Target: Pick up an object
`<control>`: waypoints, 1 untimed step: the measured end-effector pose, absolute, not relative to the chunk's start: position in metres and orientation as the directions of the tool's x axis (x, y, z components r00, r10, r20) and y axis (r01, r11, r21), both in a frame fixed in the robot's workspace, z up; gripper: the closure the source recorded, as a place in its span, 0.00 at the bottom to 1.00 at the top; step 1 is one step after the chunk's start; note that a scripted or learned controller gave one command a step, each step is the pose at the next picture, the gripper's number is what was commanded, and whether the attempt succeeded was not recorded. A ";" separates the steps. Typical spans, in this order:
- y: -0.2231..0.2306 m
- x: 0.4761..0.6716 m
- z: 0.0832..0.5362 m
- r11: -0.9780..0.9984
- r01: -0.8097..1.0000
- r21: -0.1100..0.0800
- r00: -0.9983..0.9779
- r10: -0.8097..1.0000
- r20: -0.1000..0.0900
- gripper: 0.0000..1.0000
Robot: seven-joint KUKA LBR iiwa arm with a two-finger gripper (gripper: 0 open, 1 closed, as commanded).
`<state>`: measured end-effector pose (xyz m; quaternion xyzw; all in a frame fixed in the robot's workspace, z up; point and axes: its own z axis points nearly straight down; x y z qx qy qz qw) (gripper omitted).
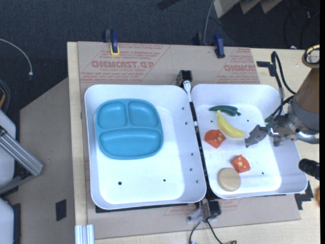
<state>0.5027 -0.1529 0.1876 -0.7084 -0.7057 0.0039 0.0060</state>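
Two white bins sit side by side on the bench. The left bin (pixel 144 187) holds a blue divided plate (pixel 130 128) in its upper half. The right bin (pixel 264 98) holds the small things: a yellow banana (pixel 229 127) near the centre of the frame's right half – curved, smooth, lying on its side – with a dark green pepper (pixel 225 110) just above it, touching or nearly so. A red block (pixel 215 138) lies just left of the banana's lower end, a second red block (pixel 241 163) sits lower right, and a tan round disc (pixel 229 179) rests just below it.

The gripper (pixel 256 135) hovers right of the banana, over bare bin floor – nothing sits between its fingers, and whether they are open or closed I cannot tell.
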 end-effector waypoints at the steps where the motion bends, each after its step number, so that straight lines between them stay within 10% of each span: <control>1: -0.153 0.506 0.194 0.000 1.000 -0.001 0.000 1.000 0.000 0.00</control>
